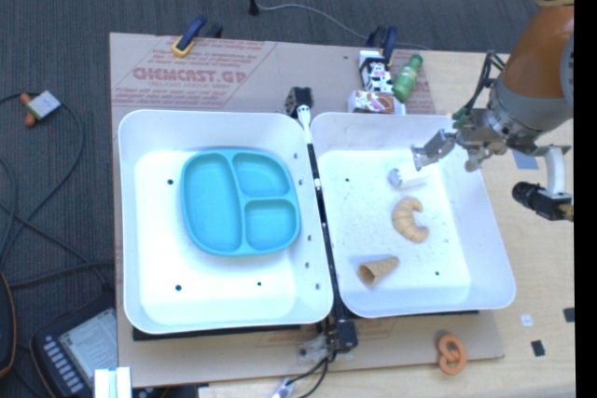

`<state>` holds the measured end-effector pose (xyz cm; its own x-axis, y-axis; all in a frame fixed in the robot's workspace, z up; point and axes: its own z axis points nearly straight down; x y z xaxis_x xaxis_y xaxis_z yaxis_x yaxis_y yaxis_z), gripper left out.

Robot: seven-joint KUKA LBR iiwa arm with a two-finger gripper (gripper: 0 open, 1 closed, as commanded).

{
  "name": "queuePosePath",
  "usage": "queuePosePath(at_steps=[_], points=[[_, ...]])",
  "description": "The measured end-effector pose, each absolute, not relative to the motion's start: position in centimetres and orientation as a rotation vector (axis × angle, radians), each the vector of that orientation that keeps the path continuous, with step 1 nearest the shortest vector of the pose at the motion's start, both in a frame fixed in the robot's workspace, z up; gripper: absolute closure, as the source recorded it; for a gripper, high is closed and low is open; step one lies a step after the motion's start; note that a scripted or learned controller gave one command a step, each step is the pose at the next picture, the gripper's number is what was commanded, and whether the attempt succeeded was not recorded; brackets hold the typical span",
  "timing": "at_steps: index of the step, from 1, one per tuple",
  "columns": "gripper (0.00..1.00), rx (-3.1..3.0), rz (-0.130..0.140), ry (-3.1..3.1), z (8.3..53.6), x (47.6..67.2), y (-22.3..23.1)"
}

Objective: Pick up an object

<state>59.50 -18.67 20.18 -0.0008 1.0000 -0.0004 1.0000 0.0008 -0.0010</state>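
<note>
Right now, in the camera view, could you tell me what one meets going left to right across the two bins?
Blue divided plate → waffle cone → croissant → gripper, above the right bin.

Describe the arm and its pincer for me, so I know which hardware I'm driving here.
The arm is grey metal with a broad orange band above the wrist. Dark cables loop down its side by the wrist. The pincer is a small grey metal piece on a darker wrist block. I can make out no markings or labels on it.
</note>
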Motion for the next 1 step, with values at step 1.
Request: queuePosePath(at_steps=[1], points=[[0.00,-2.217,-0.007,-2.223,10.51,58.72,-20.92]])
